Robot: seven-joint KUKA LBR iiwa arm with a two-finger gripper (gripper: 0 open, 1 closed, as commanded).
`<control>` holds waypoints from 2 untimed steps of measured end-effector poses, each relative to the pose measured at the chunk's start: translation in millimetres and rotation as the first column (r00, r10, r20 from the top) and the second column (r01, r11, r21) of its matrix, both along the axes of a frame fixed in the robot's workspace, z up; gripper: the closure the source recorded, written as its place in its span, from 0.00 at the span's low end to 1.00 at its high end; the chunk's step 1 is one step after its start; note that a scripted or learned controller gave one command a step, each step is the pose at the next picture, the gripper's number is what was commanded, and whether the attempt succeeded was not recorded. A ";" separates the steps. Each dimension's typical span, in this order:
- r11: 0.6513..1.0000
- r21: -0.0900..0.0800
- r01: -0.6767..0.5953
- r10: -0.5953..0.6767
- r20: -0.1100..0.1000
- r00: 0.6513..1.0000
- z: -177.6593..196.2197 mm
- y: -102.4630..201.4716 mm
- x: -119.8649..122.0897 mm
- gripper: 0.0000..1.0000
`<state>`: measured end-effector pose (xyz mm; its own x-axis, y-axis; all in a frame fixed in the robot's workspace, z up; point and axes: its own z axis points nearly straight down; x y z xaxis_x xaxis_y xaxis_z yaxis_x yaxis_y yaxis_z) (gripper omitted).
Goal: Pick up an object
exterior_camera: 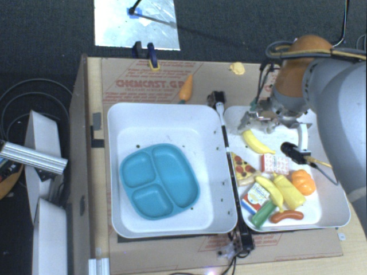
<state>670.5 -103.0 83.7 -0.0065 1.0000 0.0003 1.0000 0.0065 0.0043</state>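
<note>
Nine loose items lie in the right bin (330, 211). One yellow banana (256, 142) sits at that bin's 11 o'clock. The gripper (259, 121) hangs at the banana's 12 o'clock, just beside it; contact cannot be determined, nor whether the claw is apart or together.

From the banana's 6 o'clock round to its 4 o'clock:
- one pizza slice (243, 169)
- one patterned white box (278, 164)
- one orange (303, 182)
- two yellow pieces (284, 191), side by side
- one small carton (256, 195)
- one green cucumber (262, 212)
- one red sausage (287, 215), at the bin's 6 o'clock

The left bin (143, 125) holds one blue divided plate (159, 179), centred. One carrot (186, 87) lies on the bench (143, 79) at the left bin's 12 o'clock.
</note>
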 end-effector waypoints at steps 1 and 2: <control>1.000 -0.001 0.001 -0.001 -0.002 1.000 1.0 9.3 -1.5 0.00; 1.000 -0.001 0.001 -0.001 -0.002 1.000 10.8 16.2 -1.3 0.00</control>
